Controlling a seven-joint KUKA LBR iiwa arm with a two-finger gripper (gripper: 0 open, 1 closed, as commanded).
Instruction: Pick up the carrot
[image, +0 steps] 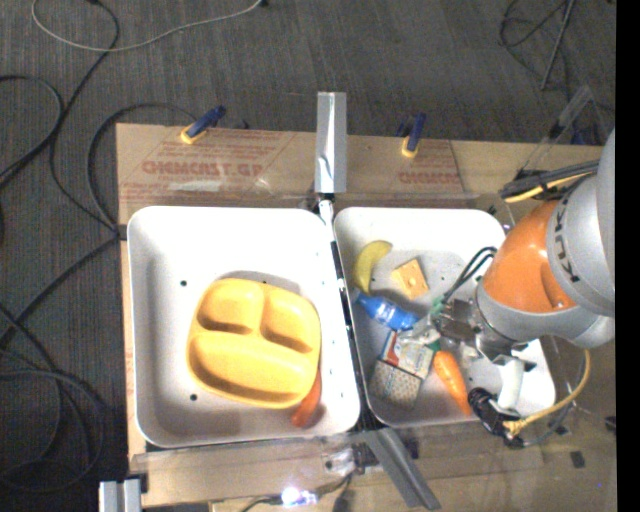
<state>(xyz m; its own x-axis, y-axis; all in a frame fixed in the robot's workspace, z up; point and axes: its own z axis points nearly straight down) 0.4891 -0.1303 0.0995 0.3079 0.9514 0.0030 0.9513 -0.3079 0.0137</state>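
A: Where are the jaws (447, 330)?

B: Low in the right bin (440, 222), under the arm (545, 275) that comes in from the right. Whether they stand wide or narrow I cannot tell; the wrist and cables hide them.

A: And the setting, biggest first?

B: A dark carpeted floor (60, 120) all round, with black and white cables trailing over it. On it sits the worktop (230, 165), a brown cardboard-covered board with faded red lettering, held at its far edge by two blue-and-yellow clamps (202, 124). A metal bar (331, 140) runs down between the two white bins.

A: What's in the left bin (150, 300)?

B: A yellow divided tray (256, 340), with an orange thing (309, 403) tucked at its near right corner against the bin wall.

A: The right one?

B: A banana (372, 262), a wedge of cheese (409, 276), a blue object (388, 312) and a small printed packet (397, 375), all crowded together.

A: The carrot (451, 377)?

B: In the right bin's near half, lying at a slant just beside the packet and just below the jaws.
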